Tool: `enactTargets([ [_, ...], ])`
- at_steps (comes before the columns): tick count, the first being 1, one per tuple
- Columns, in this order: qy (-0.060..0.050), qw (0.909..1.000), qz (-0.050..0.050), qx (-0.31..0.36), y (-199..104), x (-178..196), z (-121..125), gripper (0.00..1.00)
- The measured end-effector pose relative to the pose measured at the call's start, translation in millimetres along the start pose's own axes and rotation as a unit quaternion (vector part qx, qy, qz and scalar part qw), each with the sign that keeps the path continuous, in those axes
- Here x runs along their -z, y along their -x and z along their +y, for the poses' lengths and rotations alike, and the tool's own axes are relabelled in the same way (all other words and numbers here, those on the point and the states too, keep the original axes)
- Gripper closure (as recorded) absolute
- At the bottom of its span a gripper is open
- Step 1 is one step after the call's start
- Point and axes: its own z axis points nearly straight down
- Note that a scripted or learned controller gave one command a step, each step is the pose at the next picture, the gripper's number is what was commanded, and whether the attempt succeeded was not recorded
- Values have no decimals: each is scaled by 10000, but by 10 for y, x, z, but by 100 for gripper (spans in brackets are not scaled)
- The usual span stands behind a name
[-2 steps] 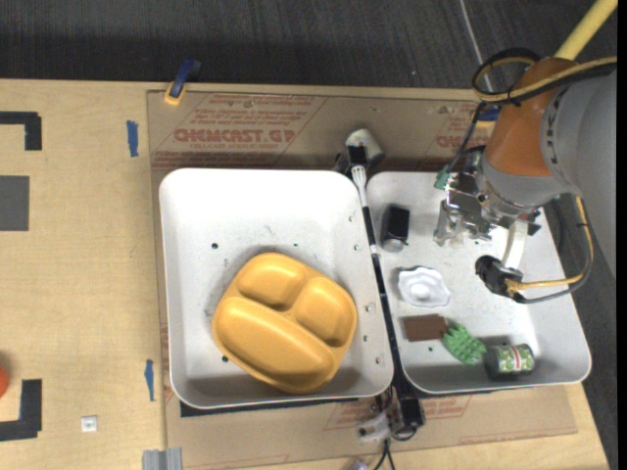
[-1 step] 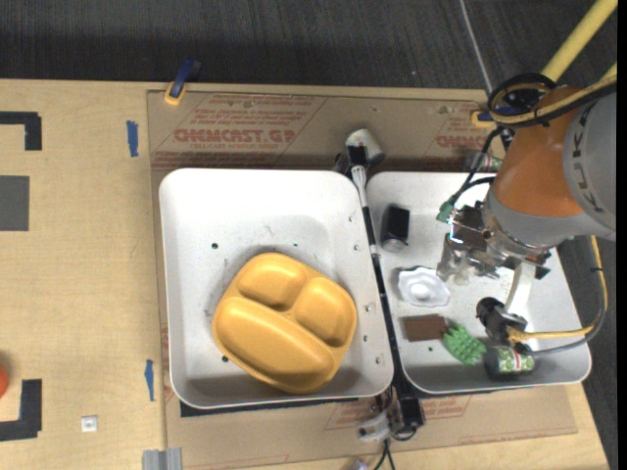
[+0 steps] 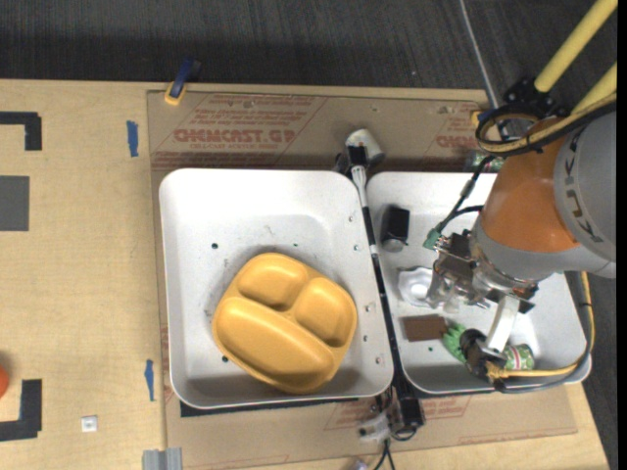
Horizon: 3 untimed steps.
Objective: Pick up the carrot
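Nearest, by the front wall of the right bin (image 3: 560, 316), a green piece (image 3: 454, 339) is being glimpsed just beside a brown slab (image 3: 423, 328). The carrot itself is not being made out with certainty. The green may be its top, with the rest being covered by the arm. Just behind, the gripper (image 3: 458, 284) is being held low over this bin. Whether it is open or closed cannot be told, and nothing is being seen in its grasp. Any descent should be centred on the carrot's body, clear of the slab. Farther back, a white crumpled thing (image 3: 413, 284) and a black block (image 3: 395, 225) are crowding the floor. In the left bin (image 3: 196, 213), a large yellow lump (image 3: 286, 319) is lying well apart.
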Motion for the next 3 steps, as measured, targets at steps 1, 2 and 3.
enactTargets([
  [1,19,9817,3,-1905,-241,29,-153,100],
  [2,15,9902,1,-1400,-74,348,16,100],
  [3,-2,9998,0,-218,-464,0,-263,100],
])
